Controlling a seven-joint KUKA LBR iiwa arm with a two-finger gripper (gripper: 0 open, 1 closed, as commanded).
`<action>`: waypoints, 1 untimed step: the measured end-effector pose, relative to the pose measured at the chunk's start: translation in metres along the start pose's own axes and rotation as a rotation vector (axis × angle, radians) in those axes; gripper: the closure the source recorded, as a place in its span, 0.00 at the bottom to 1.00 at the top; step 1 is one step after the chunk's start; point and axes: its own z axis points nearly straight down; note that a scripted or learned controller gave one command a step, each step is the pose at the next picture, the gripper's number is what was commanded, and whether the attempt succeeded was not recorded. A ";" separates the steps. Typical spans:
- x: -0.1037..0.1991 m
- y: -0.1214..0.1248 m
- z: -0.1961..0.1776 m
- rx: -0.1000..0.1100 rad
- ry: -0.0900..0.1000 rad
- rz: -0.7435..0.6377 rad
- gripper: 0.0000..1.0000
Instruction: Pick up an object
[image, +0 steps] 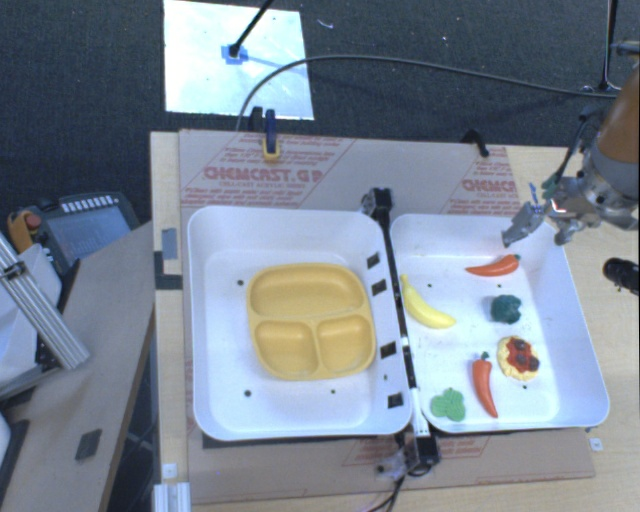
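A robot gripper (540, 222) hangs over the far edge of the right bin (575, 300), its jaws spread and pinching nothing. Relative to that bin: a red chili (493, 266) lies at its far end, just below the gripper; a banana (426, 308) rests by its left wall; a dark green broccoli (506, 308) sits mid-bin; a small pizza (519, 357), a second pepper (484, 384) and a light green piece (449, 404) lie toward its near end. This looks like the approach step. The next move calls for descending over one object, likely the chili, and closing.
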 end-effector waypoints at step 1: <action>-0.008 0.003 0.058 0.000 0.000 0.005 0.00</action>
